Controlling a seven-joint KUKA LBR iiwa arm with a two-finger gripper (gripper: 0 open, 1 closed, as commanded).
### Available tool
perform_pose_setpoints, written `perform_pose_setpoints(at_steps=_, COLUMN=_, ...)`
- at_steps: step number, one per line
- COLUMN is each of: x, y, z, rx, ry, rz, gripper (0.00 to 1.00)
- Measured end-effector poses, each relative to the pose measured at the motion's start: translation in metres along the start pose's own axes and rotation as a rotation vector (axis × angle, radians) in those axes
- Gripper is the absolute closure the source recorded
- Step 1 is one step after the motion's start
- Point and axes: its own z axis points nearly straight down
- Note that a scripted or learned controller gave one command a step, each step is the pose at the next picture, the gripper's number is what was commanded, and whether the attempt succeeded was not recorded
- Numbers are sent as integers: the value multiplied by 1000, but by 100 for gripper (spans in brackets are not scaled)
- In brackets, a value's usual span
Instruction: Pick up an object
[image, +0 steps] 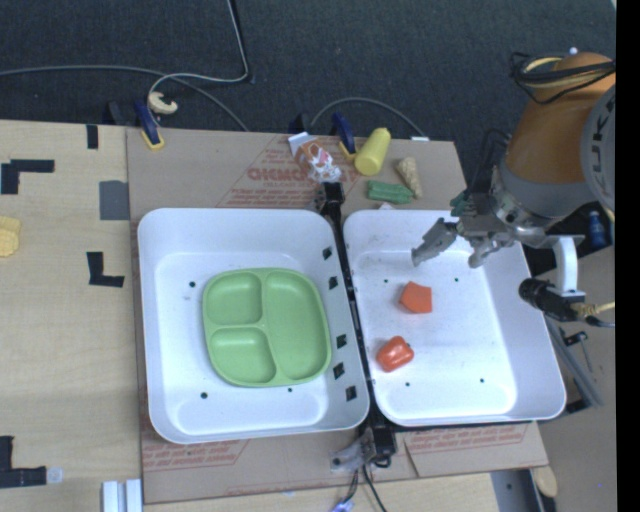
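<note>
1. The step in hand looks like the approach: the end effector hangs over the upper part of the right bin with its 2 fingers spread apart and nothing between them.
2. The nearest candidate is the orange block, lying on the bin floor below and to the left of the fingers, well clear of the walls. The red-orange pepper lies near it, lower down and closer to the divider between the 2 bins.
3. To do this well, I would centre the open fingers over the block, turn the wrist so the pads meet 2 opposite flat faces, then descend straight until the tips almost reach the floor before closing.
4. The block appears faceted and matte, probably a firm toy piece, so flat faces should give a steady hold. The pepper is rounded and glossy and would likely slip or roll more readily.
5. Both bins are shallow, smooth white plastic with rounded corners; a nudged piece could slide.
6. The left bin bears a pale green plate with 3 compartments, smooth and matte.
7. On the cardboard-covered counter beyond the bins lie a yellow cylinder, a green strip and a tan lump.
</note>
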Motion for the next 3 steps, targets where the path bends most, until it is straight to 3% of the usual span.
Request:
perform_pose_setpoints(at_steps=1, x=-17, y=10, z=58, rx=1, ry=-1, rz=1, gripper=0)
perform_pose_setpoints(at_steps=2, x=-30, y=24, z=159, rx=-5, ry=-1, rz=0, gripper=0)
perform_pose_setpoints(at_steps=3, x=-31, y=24, z=149, rx=-7, ry=-3, rz=0, gripper=100)
